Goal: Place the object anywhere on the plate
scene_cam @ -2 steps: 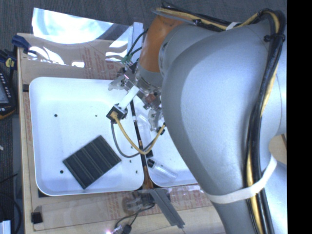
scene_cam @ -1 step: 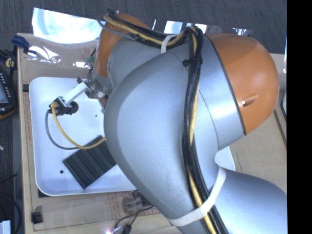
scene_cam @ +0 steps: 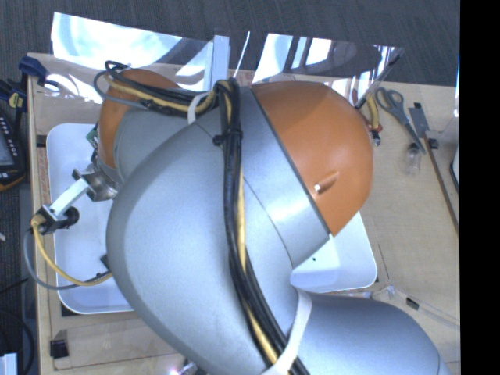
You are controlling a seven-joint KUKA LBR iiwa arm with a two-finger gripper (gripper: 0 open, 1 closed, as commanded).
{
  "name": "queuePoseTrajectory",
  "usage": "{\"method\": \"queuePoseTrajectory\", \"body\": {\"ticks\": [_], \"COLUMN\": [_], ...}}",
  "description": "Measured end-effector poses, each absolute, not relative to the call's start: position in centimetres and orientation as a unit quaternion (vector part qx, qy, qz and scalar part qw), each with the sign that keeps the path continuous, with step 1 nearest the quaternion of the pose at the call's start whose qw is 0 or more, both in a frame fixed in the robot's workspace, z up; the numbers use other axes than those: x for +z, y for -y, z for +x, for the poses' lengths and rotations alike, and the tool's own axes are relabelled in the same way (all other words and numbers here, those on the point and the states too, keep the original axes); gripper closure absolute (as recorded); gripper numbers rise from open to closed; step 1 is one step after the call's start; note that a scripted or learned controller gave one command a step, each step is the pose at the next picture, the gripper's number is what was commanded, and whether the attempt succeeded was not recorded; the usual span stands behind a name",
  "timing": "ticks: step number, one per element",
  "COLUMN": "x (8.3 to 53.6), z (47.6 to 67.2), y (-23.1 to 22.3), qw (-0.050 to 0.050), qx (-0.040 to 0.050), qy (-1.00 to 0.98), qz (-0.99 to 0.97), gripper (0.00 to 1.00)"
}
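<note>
Camera view: the arm (scene_cam: 234, 233) bulked across most of the bench (scene_cam: 406, 209), bent over the left bin (scene_cam: 66, 209).
Arm pose: grey links folded over; orange band (scene_cam: 320, 147) uppermost, a second orange joint (scene_cam: 129, 123) towards the left.
Gripper: hidden under the arm's body; its grip could not be told.
Object and plate: covered by the arm; their place could not be told.
Around: right bin (scene_cam: 359, 256) mostly covered; scissors (scene_cam: 394, 104) on the wooden bench, top right.
Materials: smooth glossy shells; black and yellow cables (scene_cam: 234, 201) running along the links.
</note>
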State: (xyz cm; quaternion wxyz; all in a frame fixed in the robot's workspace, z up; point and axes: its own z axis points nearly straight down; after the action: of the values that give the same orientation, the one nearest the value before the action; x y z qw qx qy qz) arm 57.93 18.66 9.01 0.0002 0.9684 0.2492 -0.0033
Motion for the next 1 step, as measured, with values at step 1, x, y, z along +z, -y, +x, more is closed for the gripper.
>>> {"method": "queuePoseTrajectory", "body": {"ticks": [1], "x": [25.05], "z": [57.46], "y": [-11.15], "qw": [-0.002], "qx": [-0.0015], "qy": [-0.238], "qz": [0.971], "gripper": [0.0]}}
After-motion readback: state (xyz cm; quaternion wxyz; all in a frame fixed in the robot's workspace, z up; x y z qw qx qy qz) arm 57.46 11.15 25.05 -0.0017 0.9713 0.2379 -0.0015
